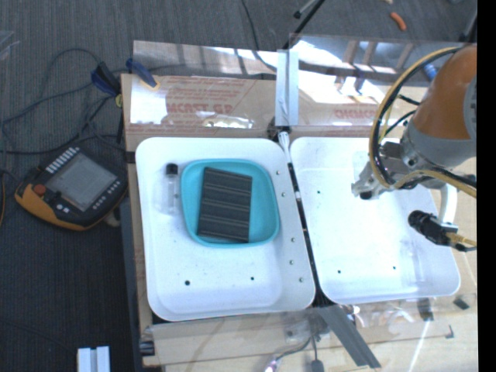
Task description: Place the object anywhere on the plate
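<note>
A grey and orange handheld control pendant [71, 188] lies on the dark floor, well left of the teal plate. The plate itself, a rounded-square teal plastic plate [229, 202], sits in the left shallow white bin [221, 297], slightly toward the bin's far side. Lying flat on the plate, about at its middle, is the task's object, a dark grey rectangular block with fine lengthwise ridges [225, 204]; its long edges run nearly front to back, tilted a little, and it stays wholly inside the plate's rim. Just left of the plate, touching or almost touching its edge, a small clear vial with a black cap [170, 184] lies on the bin floor. Right of the plate, past the ridge where the bins meet, is the right shallow white bin [364, 285]. Over that bin's far right part hangs the grey arm with its orange band [446, 118], well apart from the plate; the gripper [364, 188] is seen from above and whether it is parted or closed cannot be told, though nothing is visibly held. Judged from this, the placing looks done, so the careful move is to keep the arm clear and leave the block undisturbed.
</note>
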Controlling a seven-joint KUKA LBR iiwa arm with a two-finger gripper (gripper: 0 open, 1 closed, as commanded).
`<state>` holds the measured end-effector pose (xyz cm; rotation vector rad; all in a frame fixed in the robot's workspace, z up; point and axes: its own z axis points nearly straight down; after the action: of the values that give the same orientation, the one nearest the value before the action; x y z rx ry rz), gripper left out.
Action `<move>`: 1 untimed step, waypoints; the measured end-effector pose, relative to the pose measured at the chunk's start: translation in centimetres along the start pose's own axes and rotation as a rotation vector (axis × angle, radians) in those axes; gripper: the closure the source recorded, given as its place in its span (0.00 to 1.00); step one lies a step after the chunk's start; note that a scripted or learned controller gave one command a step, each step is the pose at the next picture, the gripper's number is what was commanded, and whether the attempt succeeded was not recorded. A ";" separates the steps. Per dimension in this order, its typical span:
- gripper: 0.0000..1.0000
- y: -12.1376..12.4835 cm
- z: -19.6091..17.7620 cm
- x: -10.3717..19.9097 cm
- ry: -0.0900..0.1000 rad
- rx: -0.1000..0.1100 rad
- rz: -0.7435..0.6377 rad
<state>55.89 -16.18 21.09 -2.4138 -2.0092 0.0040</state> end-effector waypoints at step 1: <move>1.00 -4.2 2.8 11.3 0.001 0.002 -0.183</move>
<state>53.79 -4.28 18.25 -2.2183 -2.2203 0.0047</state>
